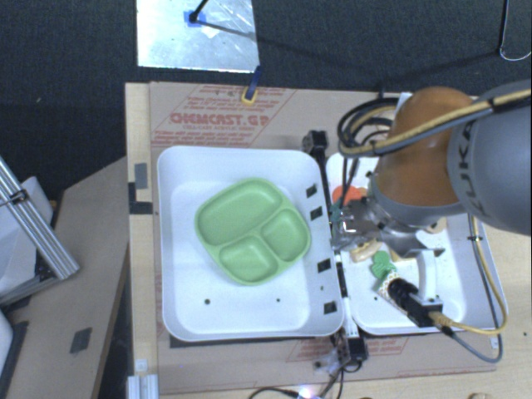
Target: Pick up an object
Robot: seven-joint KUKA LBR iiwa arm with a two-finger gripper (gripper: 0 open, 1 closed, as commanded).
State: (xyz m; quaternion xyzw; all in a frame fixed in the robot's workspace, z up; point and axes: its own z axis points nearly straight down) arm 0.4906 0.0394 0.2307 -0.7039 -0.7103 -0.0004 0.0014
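1. Arm (465, 173): grey, with orange band (424, 140). Highest item in view. Reaches in from the right and hangs over the right bin (455, 288), covering most of its upper half.

2. Gripper (359, 236): low at the left side of the right bin, close to the wall shared with the left bin. Mostly hidden under the wrist, so whether it is open or closed cannot be told. Nothing is seen held.

3. Right bin contents, all clustered near the gripper:
   a. Orange piece (350, 194), by the left wall, partly under the arm.
   b. Tan piece (363, 253), just below the gripper.
   c. Small green piece (381, 266), just beside the tan piece, towards the near rim.
   Contact between gripper and pieces cannot be judged.

4. Left bin (184, 181): white and shallow. Holds one green plate (253, 231) with three sections, lying flat and turned at an angle, near the bin's middle.

5. Cardboard (218, 120): brown with red print, under both bins.

6. Silver sheet (197, 23): on dark carpet beyond the cardboard, well apart from the bins.
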